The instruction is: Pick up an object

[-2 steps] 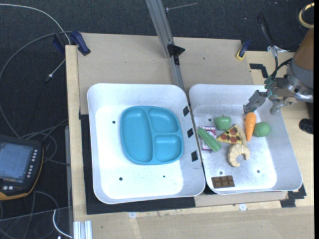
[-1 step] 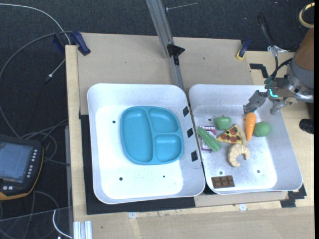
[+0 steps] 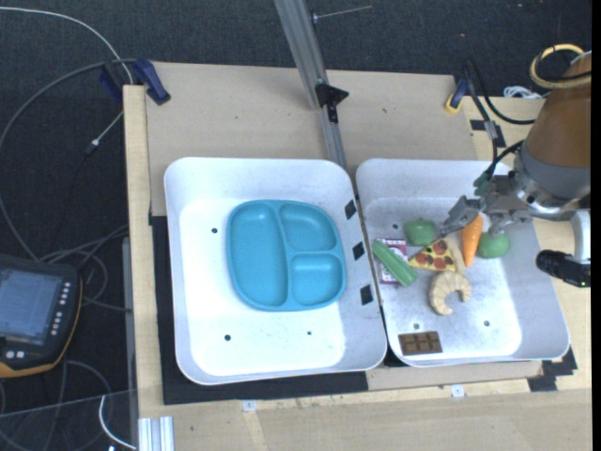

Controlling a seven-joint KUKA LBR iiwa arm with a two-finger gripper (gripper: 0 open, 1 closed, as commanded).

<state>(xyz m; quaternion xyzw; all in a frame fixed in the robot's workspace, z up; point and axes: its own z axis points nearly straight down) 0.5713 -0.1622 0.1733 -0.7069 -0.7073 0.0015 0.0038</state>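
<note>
My gripper hangs over the right bin, near its back right part, and stands open. An orange carrot stands just below it, its upper end between the spread fingers; they do not close on it. A green round piece lies just right of the carrot. Another green piece lies to its left. A pizza slice, a croissant, a long green vegetable and a brown chocolate bar also lie in this bin.
The left bin holds a blue divided plate. A metal pole slants over the bench at the back. Cables and a pendant lie off the bench at left. The arm's grey and orange body fills the right edge.
</note>
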